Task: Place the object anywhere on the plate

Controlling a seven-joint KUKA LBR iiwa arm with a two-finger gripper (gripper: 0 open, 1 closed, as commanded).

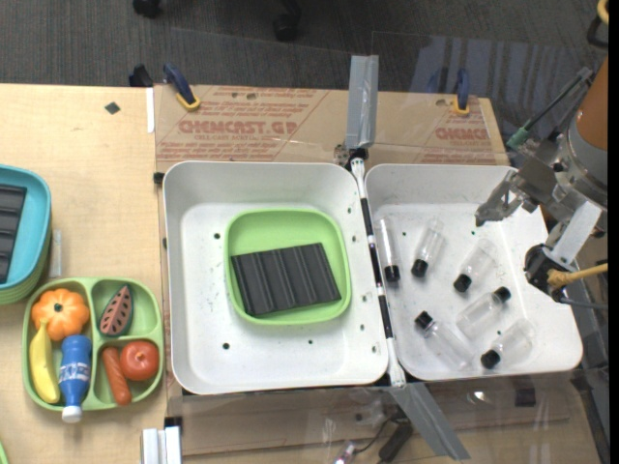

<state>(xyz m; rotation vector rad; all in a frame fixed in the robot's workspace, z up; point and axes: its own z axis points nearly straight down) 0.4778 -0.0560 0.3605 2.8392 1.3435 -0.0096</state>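
A square green plate lies in the middle of the left bin. A dark grey ribbed slab rests flat on it, covering most of its floor. My gripper hangs over the upper right part of the right bin, far from the plate, and I see nothing held in it. Below and left of it, several clear vials with black caps lie scattered on that bin's floor, such as one vial and another.
A green compartment tray with toy food sits on the wooden bench at the left, with a teal tray above it. Cardboard lies behind the bins. A metal post rises at the seam between them.
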